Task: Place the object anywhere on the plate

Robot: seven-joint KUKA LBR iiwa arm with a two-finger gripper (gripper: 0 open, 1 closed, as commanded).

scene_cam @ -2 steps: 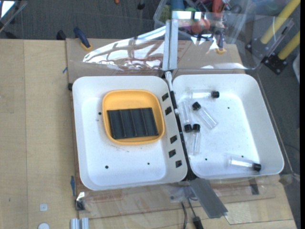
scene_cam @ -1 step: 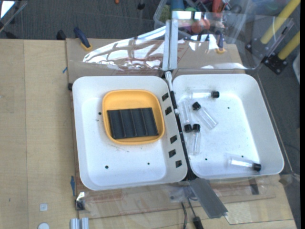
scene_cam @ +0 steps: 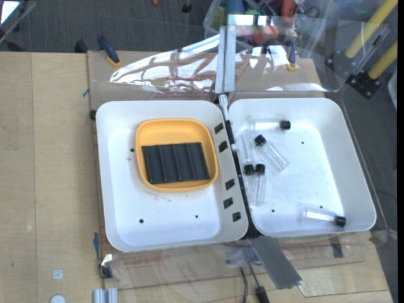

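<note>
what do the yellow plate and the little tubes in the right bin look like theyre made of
The rounded-square yellow plate looks like matte moulded plastic: even colour, soft rim, no glare. The dark ribbed rectangular insert on it could be rubber or plastic. The small clear tubes with black caps look like transparent plastic or glass; the white bin shows through them.

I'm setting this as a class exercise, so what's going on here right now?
Nothing is being handled at this moment. Two white bins sit side by side. The left bin holds a yellow plate with a dark ribbed insert lying on it. The right bin holds several clear vials with black caps, scattered: one near the top, a cluster by the divider, one at the lower right. None is on the plate yet.
</note>
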